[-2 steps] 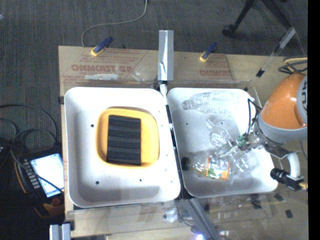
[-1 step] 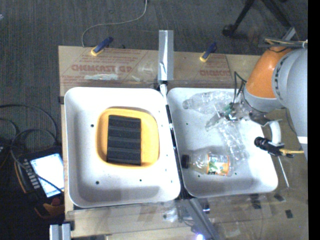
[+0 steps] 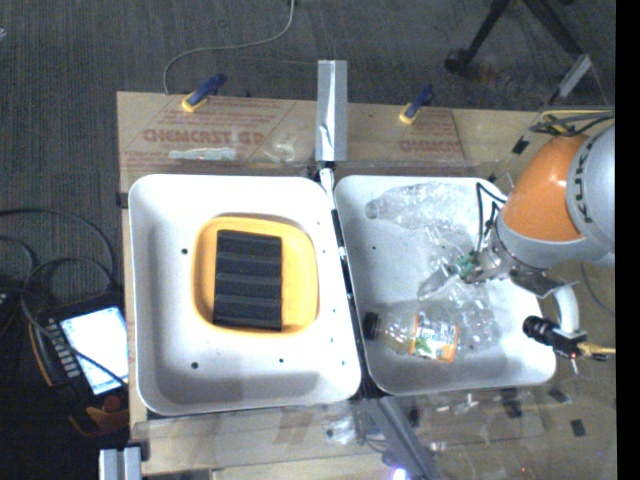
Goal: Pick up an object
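- Worktop (image 3: 140, 128): a brown board carrying two shallow white bins side by side, seen from above at a slant; faint red printing shows on its far part.
- Left bin (image 3: 160, 358): holds a yellow tray (image 3: 205, 268) with rounded corners, lying flat near the bin's centre. A black ribbed block (image 3: 248, 279) rests inside the tray and covers most of its floor.
- Right bin (image 3: 400, 368): holds the loose, clear items. A crumpled clear plastic piece (image 3: 415, 203) lies toward the far side. A clear plastic bottle (image 3: 420, 334) with a dark cap and an orange-and-green label lies on its side near the front wall, cap pointing toward the left bin. More crinkled clear plastic (image 3: 455, 283) lies between the bottle and the arm.
- Arm (image 3: 550, 203): grey with an orange band, entering from the right and reaching over the right bin's right half.
- Tool (image 3: 468, 264): sits low above the crinkled plastic in the right bin, just beside the bottle's far side. Whether it is released or clenched cannot be told, since the wrist and cables cover it; no object is seen grasped.
- Background details: two blue-and-yellow clamps (image 3: 203, 92) sit at the worktop's far edge, a metal bar (image 3: 331, 108) stands between the bins at the far side, and a lit tablet (image 3: 95, 343) lies on the floor at left.
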Available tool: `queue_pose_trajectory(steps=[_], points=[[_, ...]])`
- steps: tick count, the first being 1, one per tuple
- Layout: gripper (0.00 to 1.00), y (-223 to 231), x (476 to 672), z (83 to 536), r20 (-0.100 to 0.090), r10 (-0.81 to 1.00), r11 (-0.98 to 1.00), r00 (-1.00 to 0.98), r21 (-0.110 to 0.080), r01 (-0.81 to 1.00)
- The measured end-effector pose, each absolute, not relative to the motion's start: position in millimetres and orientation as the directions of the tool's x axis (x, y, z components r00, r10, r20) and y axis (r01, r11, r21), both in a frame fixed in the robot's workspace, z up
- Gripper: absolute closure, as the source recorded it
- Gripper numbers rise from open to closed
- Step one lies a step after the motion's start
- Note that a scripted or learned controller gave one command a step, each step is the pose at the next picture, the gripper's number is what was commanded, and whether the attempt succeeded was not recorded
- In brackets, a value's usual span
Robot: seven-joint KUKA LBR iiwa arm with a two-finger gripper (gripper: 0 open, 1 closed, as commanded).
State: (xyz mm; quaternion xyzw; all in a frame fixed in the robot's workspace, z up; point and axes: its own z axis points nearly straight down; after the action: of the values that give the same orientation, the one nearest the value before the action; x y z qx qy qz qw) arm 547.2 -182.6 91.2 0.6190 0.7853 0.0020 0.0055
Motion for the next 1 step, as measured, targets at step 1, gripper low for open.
queue_pose_trajectory(steps=[1], points=[[0.00,-193.9,611.3,90.9,-0.003,0.997,0.079,-0.079,0.002,0.997]])
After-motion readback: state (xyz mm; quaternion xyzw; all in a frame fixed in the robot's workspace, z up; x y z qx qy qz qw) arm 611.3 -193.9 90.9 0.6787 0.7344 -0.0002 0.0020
